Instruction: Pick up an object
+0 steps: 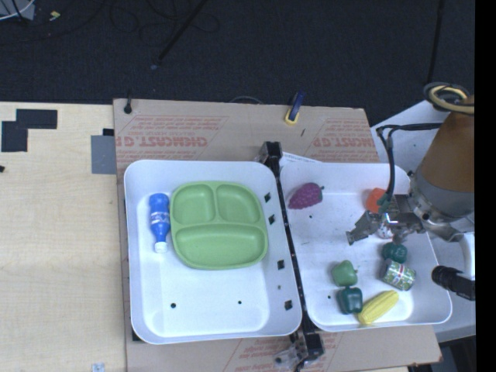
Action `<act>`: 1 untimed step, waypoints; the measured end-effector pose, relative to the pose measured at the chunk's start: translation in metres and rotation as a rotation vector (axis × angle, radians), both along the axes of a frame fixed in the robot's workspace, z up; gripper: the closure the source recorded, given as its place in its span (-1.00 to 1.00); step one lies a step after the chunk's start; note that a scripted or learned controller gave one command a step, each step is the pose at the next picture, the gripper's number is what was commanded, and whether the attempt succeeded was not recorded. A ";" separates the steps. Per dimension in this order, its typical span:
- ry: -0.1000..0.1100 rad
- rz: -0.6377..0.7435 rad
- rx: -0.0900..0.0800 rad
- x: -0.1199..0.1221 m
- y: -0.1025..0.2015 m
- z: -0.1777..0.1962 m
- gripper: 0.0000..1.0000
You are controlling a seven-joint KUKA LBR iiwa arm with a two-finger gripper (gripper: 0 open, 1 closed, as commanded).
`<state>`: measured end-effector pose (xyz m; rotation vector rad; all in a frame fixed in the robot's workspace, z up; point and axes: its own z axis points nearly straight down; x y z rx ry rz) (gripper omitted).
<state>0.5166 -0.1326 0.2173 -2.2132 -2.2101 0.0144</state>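
Purple fruit (305, 195) lies in right bin (325, 320), upper-left area, long axis running left-low to right-high. Hand (364, 233) hangs open, empty, to its right and lower. Green pepper (344, 272) sits nearer, just below hand.

Bare floor beside plate (218, 225) — passable

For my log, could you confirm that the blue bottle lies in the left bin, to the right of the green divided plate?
Not quite: the camera view shows the blue bottle in the left bin, but to the left of the green divided plate, close against its edge.
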 end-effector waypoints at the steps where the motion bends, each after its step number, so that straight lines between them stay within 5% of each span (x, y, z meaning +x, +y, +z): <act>1: -0.012 0.002 -0.002 0.003 0.000 0.006 -1.00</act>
